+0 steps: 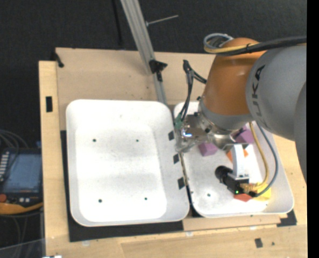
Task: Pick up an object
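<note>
My gripper (193, 135) hangs low over the left part of the right bin (224, 211), close to the wall it shares with the left bin. A small purple block (206, 149) lies just to the right of the gripper, touching or nearly touching it. A second purple piece (245, 135) shows under the arm's wrist, partly hidden. A red object (243, 197) and a yellow one (262, 194) lie near the bin's front right corner. The arm's orange band and grey body cover the back of this bin.
The left bin (81, 144) stands beside the right one, their walls meeting around (182, 171). A slanted metal pole (140, 34) rises behind the bins. A handheld screen device (19, 176) sits off the bench at left.
</note>
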Motion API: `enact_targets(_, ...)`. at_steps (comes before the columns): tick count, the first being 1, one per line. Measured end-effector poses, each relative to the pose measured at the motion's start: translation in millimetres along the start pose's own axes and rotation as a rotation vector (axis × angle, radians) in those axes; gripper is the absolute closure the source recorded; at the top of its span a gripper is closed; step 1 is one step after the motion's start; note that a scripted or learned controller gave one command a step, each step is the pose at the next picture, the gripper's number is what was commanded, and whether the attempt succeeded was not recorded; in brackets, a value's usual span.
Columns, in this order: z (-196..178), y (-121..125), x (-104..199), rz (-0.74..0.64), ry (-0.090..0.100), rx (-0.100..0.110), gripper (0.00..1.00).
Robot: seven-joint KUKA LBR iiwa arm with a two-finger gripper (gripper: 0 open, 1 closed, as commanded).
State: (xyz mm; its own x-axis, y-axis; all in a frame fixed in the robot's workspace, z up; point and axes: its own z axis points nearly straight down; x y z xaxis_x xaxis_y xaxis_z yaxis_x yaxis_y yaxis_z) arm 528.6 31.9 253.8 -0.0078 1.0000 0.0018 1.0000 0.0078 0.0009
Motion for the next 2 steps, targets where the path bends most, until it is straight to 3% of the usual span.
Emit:
enact_targets(1,0.4,6.8,46.3,0.0,0.0,0.0,1.0)
enact_targets(2,0.2,6.7,43.3,0.004,-0.002,0.001,0.0)
